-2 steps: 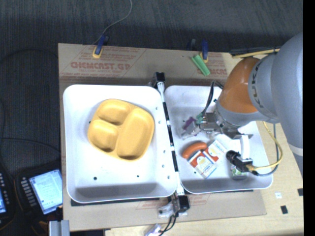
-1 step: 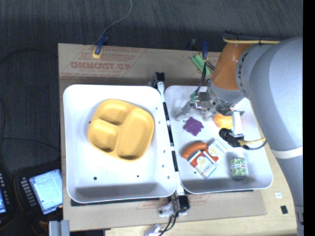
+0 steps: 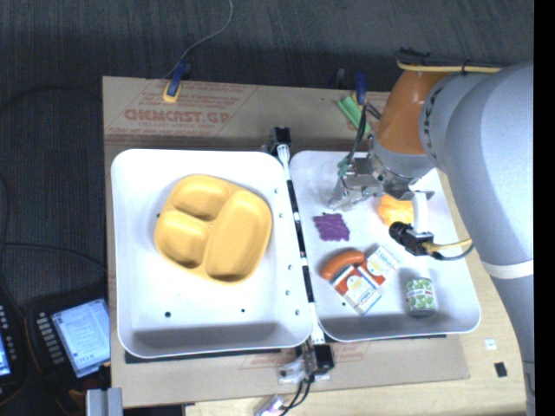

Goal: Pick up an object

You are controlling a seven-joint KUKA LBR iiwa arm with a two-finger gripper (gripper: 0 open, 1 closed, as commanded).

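- Lying in the right bin point(image 3: 303, 232), several small things are seen: a purple piece point(image 3: 331, 227) at the bin's upper middle, an orange sausage-shaped item point(image 3: 343, 262) just below it, and a small red and white carton point(image 3: 364, 282) touching that item on its lower right.
- A small jar with a green label point(image 3: 420, 295) is seen upright near the bin's lower right corner, apart from the carton.
- A yellow item point(image 3: 395, 208) is partly hidden beside the arm, at the right of the bin.
- The hand point(image 3: 349, 189) is lowered into the upper part of the right bin, just above the purple piece in the frame; whether it is open or closed cannot be told, and nothing is seen to be gripped.
- The grey arm point(image 3: 494, 163), with its orange band point(image 3: 401, 120), is seen entering from the right of the frame.
- A black and yellow cable point(image 3: 425, 243) is looped below the wrist.
- The left bin point(image 3: 130, 276) is taken up by a large yellow moulded form point(image 3: 212, 225) with three rounded lobes.
- Both bins are borne side by side on a brown board point(image 3: 173, 115) laid over the bench, with printed red lettering at the upper left.
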